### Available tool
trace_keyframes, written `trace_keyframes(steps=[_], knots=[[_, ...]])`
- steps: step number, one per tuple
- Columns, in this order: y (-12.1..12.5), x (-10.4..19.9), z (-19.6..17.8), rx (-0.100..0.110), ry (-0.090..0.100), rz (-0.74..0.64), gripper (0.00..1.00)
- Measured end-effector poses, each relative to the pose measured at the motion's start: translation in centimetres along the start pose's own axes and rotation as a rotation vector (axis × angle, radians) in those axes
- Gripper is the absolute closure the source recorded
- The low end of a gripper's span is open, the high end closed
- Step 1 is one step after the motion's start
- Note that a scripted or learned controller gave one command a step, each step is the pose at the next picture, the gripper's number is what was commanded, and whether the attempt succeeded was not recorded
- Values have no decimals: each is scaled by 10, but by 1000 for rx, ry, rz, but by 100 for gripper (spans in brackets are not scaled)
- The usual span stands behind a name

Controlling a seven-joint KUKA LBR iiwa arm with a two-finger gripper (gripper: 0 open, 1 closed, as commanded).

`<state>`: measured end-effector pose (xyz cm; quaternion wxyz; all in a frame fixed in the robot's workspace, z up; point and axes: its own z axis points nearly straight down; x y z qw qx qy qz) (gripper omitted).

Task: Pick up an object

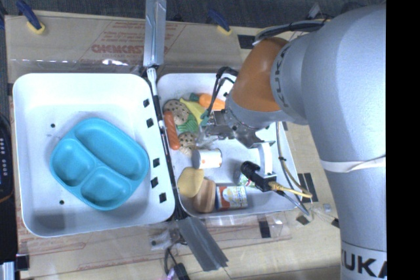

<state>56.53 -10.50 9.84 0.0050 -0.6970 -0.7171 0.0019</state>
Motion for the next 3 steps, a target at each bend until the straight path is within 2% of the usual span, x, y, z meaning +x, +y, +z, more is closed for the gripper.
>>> trace_keyframes(steps=[1, 2, 3], knots=[[0, 0, 0, 0, 0, 1, 0], [3, 9, 6, -5, -4, 101, 0], [-33, -14, 6, -11, -2, 111, 0]])
